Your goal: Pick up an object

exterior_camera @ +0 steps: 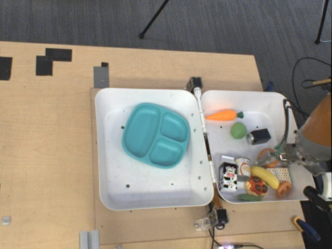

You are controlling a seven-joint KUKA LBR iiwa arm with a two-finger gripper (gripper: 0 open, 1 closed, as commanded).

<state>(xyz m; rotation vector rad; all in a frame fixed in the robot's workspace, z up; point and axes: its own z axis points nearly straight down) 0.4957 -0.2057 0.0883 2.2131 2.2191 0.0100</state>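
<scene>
Arm: at the right bin's far edge.
Gripper: unclear (hidden) — nothing seen held.
Banana: untouched — the pick remains undone.

The table looks like pale, matt wood. Both bins, the left bin and the right bin, look like smooth white plastic with a faint sheen. In the left bin, the teal tray looks like smooth matt plastic. Right of the tray, the carrot and the green ball look like smooth plastic; below them, the banana looks glossy. Beyond the table, the floor looks like rough grey carpet. The arm has a smooth orange band.
</scene>
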